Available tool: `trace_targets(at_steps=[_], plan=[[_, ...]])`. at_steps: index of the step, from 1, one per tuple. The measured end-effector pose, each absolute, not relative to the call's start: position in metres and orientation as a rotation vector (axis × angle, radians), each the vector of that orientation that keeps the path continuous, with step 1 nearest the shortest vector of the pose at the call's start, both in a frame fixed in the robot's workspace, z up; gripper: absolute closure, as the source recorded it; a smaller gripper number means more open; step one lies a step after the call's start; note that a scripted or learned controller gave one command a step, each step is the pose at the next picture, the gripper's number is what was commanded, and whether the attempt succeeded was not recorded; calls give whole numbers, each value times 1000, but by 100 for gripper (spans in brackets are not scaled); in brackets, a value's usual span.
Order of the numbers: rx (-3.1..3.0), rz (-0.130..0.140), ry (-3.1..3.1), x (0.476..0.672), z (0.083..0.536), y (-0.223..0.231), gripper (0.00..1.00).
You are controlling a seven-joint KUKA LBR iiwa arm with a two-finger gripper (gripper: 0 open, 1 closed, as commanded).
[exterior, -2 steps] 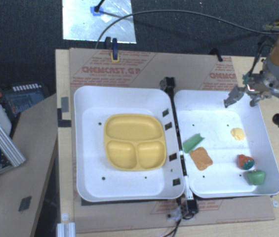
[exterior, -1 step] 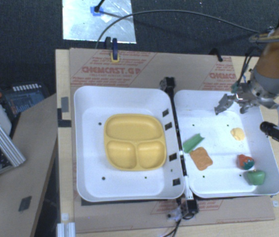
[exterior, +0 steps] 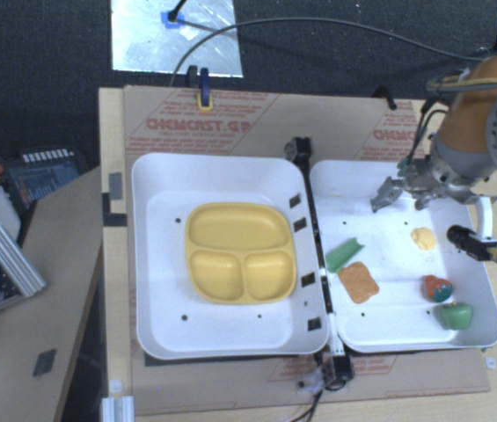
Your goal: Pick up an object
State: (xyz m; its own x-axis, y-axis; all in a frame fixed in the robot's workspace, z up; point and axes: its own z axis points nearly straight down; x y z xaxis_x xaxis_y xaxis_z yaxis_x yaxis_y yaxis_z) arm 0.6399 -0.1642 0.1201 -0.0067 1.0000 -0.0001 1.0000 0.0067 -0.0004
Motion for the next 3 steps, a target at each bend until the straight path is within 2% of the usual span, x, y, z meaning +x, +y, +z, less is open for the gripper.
trace_targets(at_steps=[1,2,3], plan=[[-2214,0,-2230,640,83,-164,0],[-2216,-5,-2234,642,96,-164,100],[-2219,-7,-2233,650,152,-155,100]])
